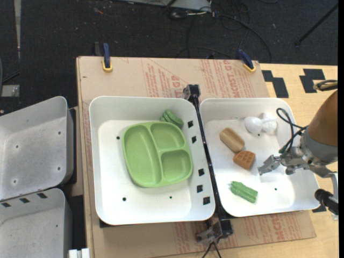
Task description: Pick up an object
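The table (161, 74) is carrying two white bins side by side, so things are lying sorted in shallow wells an arm can reach from above. The left bin (107, 198) is holding a green tray (157, 153) with three compartments, tilted a little, and a small green piece (172, 117) is lying just past its far corner. The right bin (279, 200) is holding the loose pickable items: a tan block (232, 139), a waffle (244, 159) just beside it, a white lump (259, 124) near the far wall, and a green pod (244, 191) lying apart toward the near wall. They are spread well enough that each is offering room around it.

The arm (325, 128) is reaching in from the right, with the end effector (269, 165) hanging low over the right bin, just right of the waffle and apart from it. Whether it is spread or pressed together I cannot tell; the tip is too small and blurred. Nothing is showing as held by it. Judging from its position, the waffle is the likeliest target, and the pick is not yet made.
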`<state>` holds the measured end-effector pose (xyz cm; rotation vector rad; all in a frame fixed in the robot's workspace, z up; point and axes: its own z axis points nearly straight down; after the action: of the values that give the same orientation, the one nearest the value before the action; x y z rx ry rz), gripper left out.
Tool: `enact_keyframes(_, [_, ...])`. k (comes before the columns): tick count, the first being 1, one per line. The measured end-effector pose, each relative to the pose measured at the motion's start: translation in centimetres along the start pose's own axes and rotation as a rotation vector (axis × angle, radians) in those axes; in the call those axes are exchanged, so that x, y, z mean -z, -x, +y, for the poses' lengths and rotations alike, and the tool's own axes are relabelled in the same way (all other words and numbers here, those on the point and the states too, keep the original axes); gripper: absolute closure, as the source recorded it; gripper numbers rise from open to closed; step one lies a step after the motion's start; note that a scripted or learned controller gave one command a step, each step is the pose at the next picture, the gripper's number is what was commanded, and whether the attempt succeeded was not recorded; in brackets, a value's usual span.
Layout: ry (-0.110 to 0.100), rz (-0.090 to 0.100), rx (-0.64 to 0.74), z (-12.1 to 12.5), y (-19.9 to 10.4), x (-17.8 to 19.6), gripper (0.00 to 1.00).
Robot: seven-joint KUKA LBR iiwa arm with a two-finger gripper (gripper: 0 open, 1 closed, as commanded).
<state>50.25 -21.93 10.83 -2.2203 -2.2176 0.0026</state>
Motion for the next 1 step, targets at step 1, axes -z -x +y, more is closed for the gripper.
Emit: enact_keyframes(1, [0.004, -0.002, 0.0, 0.09, 0.03, 1.28, 1.0])
